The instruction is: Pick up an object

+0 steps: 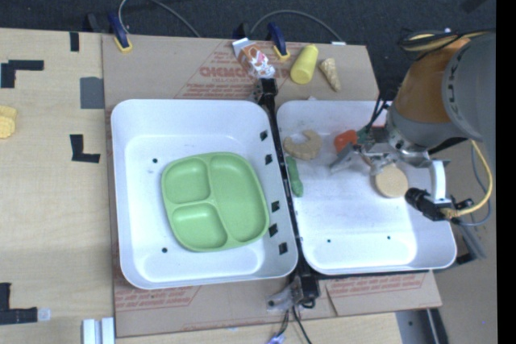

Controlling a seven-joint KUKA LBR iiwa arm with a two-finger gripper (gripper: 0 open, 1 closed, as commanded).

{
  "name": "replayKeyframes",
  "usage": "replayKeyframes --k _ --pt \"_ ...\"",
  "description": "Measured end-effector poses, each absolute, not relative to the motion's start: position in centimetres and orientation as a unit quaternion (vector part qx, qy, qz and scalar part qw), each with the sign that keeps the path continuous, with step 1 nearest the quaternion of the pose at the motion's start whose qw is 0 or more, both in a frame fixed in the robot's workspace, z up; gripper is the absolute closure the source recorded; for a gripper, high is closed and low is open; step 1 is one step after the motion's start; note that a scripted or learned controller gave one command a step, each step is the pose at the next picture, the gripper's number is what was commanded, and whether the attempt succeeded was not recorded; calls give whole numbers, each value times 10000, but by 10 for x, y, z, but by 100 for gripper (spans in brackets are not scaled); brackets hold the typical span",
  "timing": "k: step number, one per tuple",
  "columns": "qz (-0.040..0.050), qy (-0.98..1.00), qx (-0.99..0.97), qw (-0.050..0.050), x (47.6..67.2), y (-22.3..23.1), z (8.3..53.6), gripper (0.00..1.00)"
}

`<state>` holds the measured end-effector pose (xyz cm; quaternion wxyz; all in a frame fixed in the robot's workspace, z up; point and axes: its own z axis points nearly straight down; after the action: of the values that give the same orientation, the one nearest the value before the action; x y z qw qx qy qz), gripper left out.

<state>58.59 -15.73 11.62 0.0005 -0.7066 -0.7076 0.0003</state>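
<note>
I see 2 blue clamps (121, 35) on the far edge of the cardboard sheet (205, 72). Behind the bins lie a yellow cylinder (304, 64), a tan cone (330, 74) and a small printed packet (254, 58). Black tape marks (81, 149) dot the wooden bench (48, 213) at left.

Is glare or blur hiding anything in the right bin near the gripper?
Camera view: soft, even light, no strong glare on the right bin; overall mildly blurry, so the gripper reads as a grey smear and its fingers aren't resolvable; the red object and tan disc stay distinguishable.
</note>
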Motion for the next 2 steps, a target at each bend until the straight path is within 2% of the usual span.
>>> replayKeyframes --k 1,2 --pt "-10 -7082 -7060 -12 637 -115 86 0" --pt "141 -7042 -7096 216 660 -120 82 0"
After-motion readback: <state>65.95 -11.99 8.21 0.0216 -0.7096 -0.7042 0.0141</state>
